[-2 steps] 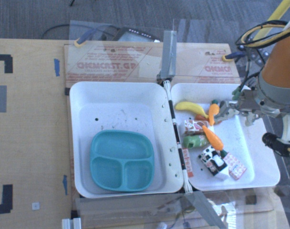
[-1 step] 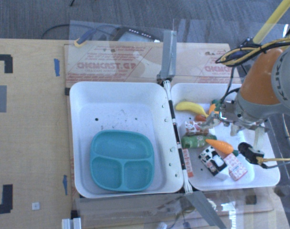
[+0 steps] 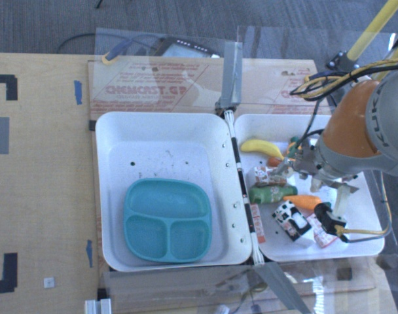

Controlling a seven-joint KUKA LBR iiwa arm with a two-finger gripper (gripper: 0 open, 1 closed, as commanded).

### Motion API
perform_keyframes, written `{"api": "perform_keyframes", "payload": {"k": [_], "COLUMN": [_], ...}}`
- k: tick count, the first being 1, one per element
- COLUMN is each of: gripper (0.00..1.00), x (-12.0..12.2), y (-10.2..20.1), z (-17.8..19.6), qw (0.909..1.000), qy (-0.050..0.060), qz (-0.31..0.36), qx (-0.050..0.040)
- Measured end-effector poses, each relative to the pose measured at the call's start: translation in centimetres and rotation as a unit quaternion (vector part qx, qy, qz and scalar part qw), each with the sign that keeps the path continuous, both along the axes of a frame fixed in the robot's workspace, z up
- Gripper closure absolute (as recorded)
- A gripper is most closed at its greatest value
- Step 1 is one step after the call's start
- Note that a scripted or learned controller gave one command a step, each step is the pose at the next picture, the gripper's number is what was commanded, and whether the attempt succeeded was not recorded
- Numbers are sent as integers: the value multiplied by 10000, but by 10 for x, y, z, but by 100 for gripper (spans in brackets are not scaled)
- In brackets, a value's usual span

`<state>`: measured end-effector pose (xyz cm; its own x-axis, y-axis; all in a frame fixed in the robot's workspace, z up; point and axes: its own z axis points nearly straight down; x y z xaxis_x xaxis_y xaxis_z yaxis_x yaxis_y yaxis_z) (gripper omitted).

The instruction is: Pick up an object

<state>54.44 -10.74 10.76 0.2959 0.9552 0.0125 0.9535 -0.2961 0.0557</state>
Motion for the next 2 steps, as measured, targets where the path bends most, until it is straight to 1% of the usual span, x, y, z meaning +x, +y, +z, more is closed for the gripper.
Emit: {"api": "perform_keyframes", "payload": {"k": [1, 2], "gripper": [0, 100], "x": [76, 77], "y": [-28, -27], "z": [-22, -11], "qw": [9954, 9956], "qy": [279, 270], "qz": [-920, -897], "qx": [46, 37]}}
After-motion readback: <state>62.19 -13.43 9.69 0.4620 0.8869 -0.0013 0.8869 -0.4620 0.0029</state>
